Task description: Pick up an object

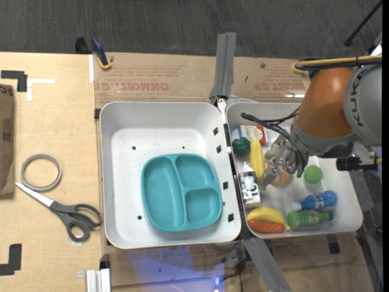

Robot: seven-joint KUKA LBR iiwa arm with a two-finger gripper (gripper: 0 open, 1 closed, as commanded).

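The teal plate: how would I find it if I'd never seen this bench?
Look at the two white bins side by side and take the left bin. The teal plate lies flat in it, toward the near edge. It is split into three compartments, unlike the small toy foods heaped in the right bin.

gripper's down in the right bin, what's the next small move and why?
Probably a short straight lift to check the grasp. The gripper sits low in the right bin, among the corn cob, green ball and blue bottle. A tan item sits right at its tip, but I can't tell if anything is between the fingers; lifting would show that.
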